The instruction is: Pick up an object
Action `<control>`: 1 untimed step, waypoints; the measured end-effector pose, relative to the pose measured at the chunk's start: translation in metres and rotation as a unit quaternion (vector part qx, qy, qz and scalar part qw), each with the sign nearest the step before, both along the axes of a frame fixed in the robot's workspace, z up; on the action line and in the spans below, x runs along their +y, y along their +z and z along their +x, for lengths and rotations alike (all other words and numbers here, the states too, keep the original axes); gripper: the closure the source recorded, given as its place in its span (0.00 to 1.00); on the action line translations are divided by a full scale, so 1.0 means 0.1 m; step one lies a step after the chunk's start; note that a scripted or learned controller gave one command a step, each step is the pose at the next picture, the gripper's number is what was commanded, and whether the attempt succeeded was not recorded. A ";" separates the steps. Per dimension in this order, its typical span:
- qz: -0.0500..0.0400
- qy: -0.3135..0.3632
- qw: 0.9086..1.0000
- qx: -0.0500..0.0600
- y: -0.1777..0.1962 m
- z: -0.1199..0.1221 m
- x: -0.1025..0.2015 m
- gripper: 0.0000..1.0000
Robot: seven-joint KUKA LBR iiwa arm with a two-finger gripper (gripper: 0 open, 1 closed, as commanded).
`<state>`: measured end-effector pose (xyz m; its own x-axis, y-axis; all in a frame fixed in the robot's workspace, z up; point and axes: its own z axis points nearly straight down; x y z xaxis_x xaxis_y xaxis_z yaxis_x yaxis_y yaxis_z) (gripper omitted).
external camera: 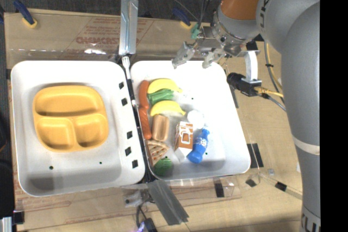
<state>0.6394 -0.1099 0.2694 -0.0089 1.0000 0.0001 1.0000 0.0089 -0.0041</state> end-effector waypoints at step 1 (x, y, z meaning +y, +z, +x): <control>0.000 0.018 1.000 0.004 -1.14 -0.27 0.00 0.00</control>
<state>0.6128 -0.1095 0.1553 -0.0452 0.9990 0.0012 0.9989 0.0452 -0.0128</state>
